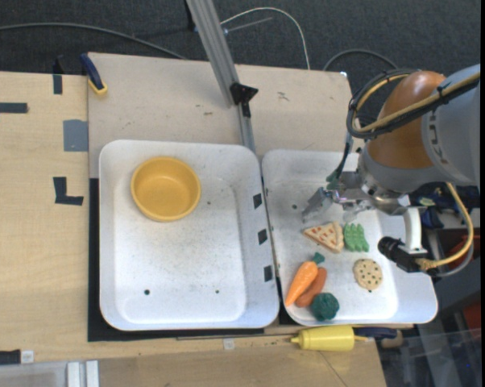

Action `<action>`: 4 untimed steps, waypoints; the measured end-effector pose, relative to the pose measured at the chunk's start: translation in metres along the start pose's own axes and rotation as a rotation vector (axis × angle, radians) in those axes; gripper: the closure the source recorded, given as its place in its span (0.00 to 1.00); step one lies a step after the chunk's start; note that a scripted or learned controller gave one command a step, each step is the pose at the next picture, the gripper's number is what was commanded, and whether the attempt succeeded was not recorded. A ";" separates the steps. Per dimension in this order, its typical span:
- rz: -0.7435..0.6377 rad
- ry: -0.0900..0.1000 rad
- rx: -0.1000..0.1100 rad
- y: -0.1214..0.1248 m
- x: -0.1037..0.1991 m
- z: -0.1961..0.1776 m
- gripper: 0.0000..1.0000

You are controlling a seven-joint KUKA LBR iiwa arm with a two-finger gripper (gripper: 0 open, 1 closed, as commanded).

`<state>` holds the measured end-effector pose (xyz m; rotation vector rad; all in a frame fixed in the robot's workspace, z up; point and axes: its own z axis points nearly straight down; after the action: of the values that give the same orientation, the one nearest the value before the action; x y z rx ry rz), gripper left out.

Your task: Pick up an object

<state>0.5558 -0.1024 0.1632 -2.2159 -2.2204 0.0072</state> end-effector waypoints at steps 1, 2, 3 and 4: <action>0.001 0.000 0.001 0.003 -0.004 0.046 0.00; 0.000 0.000 -0.003 0.004 -0.003 0.033 1.00; 0.001 -0.001 -0.011 0.008 -0.005 -0.029 1.00; 0.001 -0.002 -0.011 0.011 -0.016 -0.081 1.00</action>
<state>0.5674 -0.1180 0.2442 -2.2238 -2.2253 -0.0027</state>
